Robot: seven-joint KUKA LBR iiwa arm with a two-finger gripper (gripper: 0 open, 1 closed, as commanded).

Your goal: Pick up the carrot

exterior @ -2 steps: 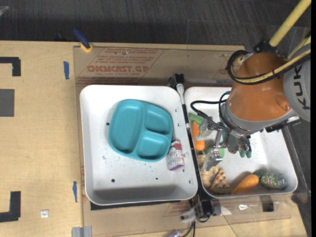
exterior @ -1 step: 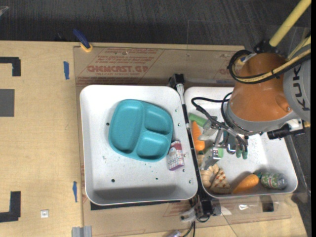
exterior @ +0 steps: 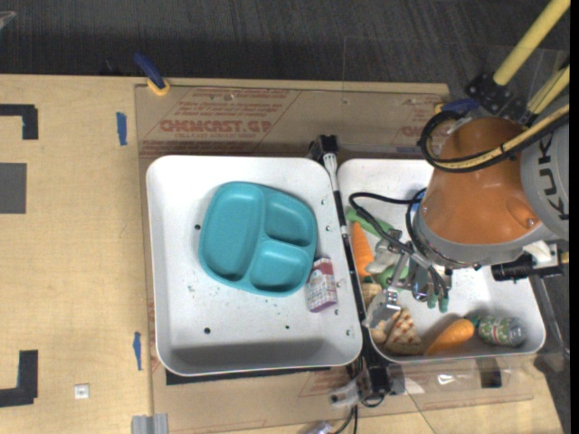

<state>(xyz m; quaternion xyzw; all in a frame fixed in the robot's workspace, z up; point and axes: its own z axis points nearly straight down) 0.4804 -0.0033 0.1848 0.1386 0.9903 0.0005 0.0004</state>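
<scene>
An orange carrot (exterior: 361,250) lies lengthwise along the left wall of the right bin (exterior: 529,346). My gripper (exterior: 398,283) hangs low over the bin just to the right of the carrot, below the arm's orange band, and partly hides the carrot's lower end. A second orange, tapered piece (exterior: 452,334) rests near the front of the same bin, to the gripper's lower right. I see nothing clearly held in the gripper.
A tan ridged item (exterior: 399,329) sits under the gripper, and a greenish can (exterior: 500,331) lies at the front right. The left bin (exterior: 181,333) holds a teal divided plate (exterior: 259,237) and a small packet (exterior: 319,287). Cables loop near the wrist.
</scene>
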